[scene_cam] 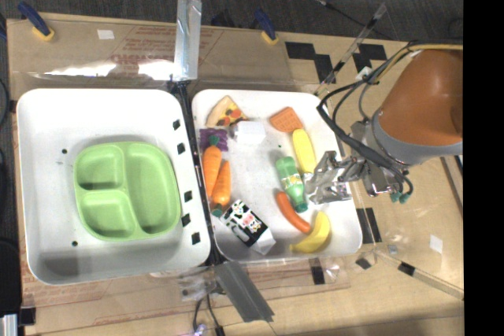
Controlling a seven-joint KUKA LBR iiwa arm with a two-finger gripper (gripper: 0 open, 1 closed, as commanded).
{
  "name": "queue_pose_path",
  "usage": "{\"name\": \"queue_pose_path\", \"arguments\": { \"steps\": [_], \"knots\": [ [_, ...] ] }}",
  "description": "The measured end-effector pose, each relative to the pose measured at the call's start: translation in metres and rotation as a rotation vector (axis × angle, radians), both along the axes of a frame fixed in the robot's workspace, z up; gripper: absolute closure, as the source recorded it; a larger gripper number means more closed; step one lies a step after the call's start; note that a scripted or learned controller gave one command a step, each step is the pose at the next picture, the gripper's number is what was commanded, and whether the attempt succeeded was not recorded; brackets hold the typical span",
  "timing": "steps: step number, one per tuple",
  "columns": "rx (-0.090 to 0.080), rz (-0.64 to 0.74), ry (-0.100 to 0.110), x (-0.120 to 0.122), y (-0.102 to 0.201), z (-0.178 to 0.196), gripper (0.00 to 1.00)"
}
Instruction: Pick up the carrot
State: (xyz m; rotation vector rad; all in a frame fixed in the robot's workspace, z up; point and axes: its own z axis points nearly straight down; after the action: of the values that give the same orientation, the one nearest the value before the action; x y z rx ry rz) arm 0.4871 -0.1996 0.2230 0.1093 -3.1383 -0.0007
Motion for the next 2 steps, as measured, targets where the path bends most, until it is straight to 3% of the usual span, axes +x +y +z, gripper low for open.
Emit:
{"name": "queue_pose_path", "arguments": {
  "steps": [2],
  "knots": [
    [-0.002, -0.076, -0.006, -0.007, -0.01, 0.012, 1.0]
  ]
}}
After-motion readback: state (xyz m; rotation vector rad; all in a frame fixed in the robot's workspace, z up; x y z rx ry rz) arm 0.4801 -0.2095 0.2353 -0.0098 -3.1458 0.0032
